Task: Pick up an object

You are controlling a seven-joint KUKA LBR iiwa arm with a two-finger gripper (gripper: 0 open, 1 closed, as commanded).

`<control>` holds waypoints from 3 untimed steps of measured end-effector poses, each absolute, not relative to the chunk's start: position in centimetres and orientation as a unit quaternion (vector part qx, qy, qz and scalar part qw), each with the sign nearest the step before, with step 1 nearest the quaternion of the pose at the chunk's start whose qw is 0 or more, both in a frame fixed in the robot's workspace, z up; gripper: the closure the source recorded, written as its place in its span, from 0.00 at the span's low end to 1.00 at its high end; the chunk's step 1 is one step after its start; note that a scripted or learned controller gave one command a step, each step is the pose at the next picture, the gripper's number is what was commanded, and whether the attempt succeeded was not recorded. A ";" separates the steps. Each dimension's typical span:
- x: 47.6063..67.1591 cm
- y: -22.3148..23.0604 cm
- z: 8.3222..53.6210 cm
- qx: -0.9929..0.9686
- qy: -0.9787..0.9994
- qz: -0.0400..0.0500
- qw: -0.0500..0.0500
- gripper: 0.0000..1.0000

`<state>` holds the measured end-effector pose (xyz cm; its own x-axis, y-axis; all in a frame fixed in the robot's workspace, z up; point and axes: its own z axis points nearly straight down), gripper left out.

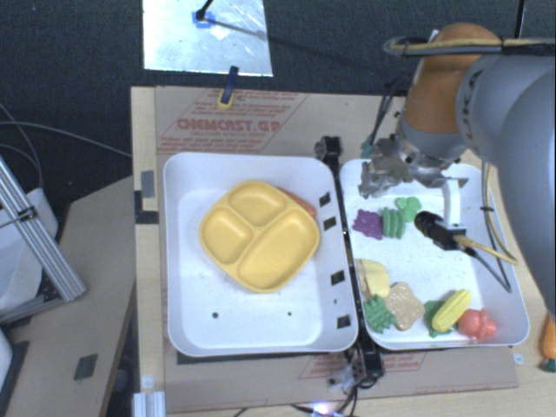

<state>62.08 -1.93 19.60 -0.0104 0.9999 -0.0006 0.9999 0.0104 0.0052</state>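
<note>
Two white bins sit side by side on the bench. The left bin (187,320) holds a yellow divided plate (259,234). The right bin (504,307) carries toy food: purple grapes (368,224), a green piece (395,221), a corn cob (450,309), a tomato (476,322), a cracker (404,305). The gripper (375,183) hangs just above the grapes, near the bin's far left corner; from here I cannot tell how its jaws stand.

Even overhead light, fairly bright; white bins (261,337) near overexposed, weak shadows; glare on foil sheet (208,24) at top; image soft and low-resolution throughout; arm (512,102) blurred at right.
</note>
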 end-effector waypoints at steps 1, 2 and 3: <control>62.1 -1.9 19.5 0.703 0.711 0.001 0.002 0.00; 62.2 -1.9 20.7 0.702 0.713 0.002 0.003 1.00; 63.2 -1.6 18.4 0.705 0.709 0.000 0.001 1.00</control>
<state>63.17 -1.65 18.35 -0.0062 1.0000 -0.0007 1.0000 0.0062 0.0012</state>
